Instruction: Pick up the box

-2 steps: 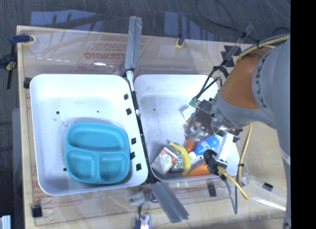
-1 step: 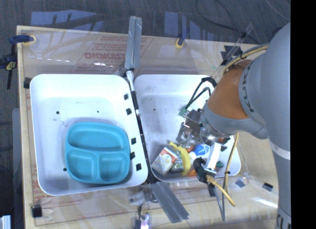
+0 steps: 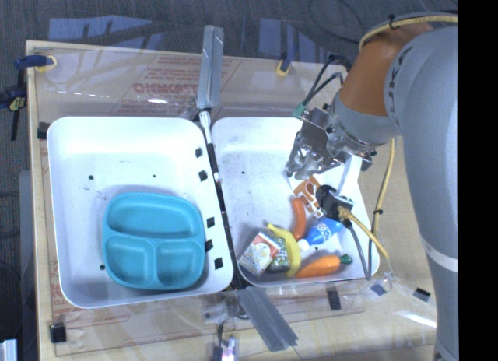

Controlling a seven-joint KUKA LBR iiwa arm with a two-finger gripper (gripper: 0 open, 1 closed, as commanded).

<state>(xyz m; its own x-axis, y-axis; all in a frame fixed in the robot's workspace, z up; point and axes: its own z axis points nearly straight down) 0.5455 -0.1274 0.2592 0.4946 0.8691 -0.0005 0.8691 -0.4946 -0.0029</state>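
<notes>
Blue moulded plastic is what I'm seeing first: a three-compartment tray (image 3: 154,240) lying flat in the left bin (image 3: 70,149). Moving across the worktop, I'm finding the box (image 3: 261,255), a small printed carton with crisp edges, sitting at the right bin's (image 3: 249,138) near end, touching a curved yellow banana (image 3: 286,247) beside a smooth orange carrot (image 3: 317,266). I'm judging the pick as not yet done: the pincer (image 3: 305,166) is hanging over the bin's right side, apart from the box, holding nothing I can see; I'm unable to tell its spread.
</notes>
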